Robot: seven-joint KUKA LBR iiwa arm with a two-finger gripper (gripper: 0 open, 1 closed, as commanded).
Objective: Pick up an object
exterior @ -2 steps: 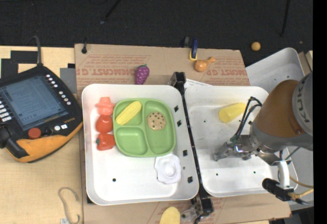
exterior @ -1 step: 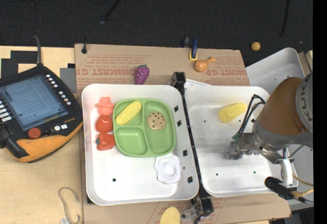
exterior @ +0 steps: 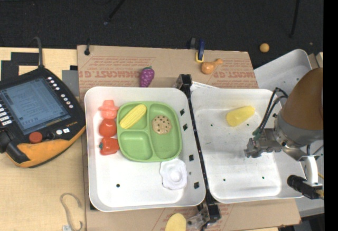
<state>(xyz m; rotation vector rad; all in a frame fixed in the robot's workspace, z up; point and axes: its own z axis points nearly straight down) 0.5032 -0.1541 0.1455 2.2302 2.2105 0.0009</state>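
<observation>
A yellow lemon-like toy (exterior: 240, 115) lies in the right bin (exterior: 227, 177), toward its back. My gripper (exterior: 254, 150) hangs low over the same bin's right side, in front of and to the right of the yellow toy, apart from it. Nothing shows between its tips. In the left bin (exterior: 105, 182) a green divided plate (exterior: 150, 131) holds a yellow corn cob (exterior: 131, 115) and a cookie (exterior: 161, 125). Red and pink toys (exterior: 108, 127) lie left of the plate, and a white fried-egg toy (exterior: 174, 173) lies in front of it.
A teach pendant (exterior: 34, 114) rests on the bench at the left. A purple grape toy (exterior: 147, 76) and an orange pear-like toy (exterior: 210, 66) sit on the cardboard behind the bins. A yellow object (exterior: 176, 222) lies at the front edge.
</observation>
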